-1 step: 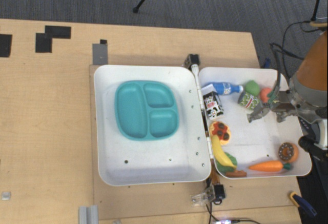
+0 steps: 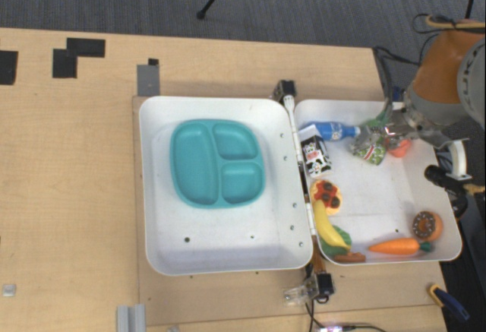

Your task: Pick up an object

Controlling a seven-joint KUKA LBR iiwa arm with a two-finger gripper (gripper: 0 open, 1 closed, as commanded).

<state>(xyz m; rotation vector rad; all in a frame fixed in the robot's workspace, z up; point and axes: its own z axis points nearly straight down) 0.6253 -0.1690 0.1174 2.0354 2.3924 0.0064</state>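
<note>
While the arm (image 2: 448, 76) reaches in over the right bin (image 2: 448, 251), its gripper (image 2: 391, 129) is seen low at the bin's far side, right against a crumpled green and red packet (image 2: 370, 147). Whether the jaws are clenched on that packet or released cannot be told, since the wrist hides them. Just beyond the packet from the jaws lies a blue bottle (image 2: 328, 130), and a black-and-white carton (image 2: 315, 156) is found further on. Well apart from the jaws, a banana (image 2: 328, 227), a carrot (image 2: 395, 247) and a doughnut (image 2: 426, 225) rest by the near wall. Nothing is judged lifted yet; a grasp and a rise remain.
</note>
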